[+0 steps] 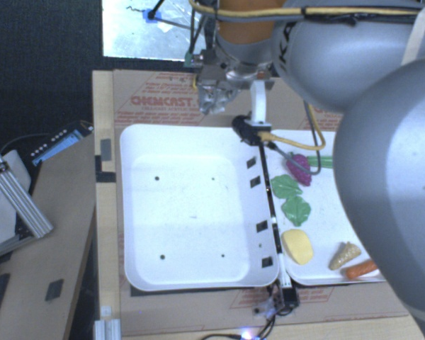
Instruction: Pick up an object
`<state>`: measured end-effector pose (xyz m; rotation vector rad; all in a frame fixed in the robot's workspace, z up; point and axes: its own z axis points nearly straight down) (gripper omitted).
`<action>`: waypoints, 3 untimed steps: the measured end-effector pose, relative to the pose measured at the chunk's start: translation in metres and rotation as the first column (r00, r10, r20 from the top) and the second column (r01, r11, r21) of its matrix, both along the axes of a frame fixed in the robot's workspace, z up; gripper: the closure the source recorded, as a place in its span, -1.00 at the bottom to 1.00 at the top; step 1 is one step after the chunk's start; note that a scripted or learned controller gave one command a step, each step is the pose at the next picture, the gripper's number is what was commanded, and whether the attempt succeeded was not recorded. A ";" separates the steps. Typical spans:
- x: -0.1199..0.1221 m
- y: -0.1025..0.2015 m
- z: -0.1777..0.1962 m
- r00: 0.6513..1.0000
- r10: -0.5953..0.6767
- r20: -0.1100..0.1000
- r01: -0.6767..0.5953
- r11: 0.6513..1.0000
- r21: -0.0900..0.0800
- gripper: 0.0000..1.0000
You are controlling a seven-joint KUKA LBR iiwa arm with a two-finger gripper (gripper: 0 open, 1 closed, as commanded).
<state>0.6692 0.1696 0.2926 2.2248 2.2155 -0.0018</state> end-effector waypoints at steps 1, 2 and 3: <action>-0.051 0.013 -0.149 1.000 0.006 -0.018 -0.006 1.000 -0.001 1.00; -0.060 0.058 -0.025 1.000 0.013 0.012 -0.013 1.000 0.009 1.00; -0.032 0.065 -0.038 1.000 0.009 0.002 -0.009 1.000 0.004 1.00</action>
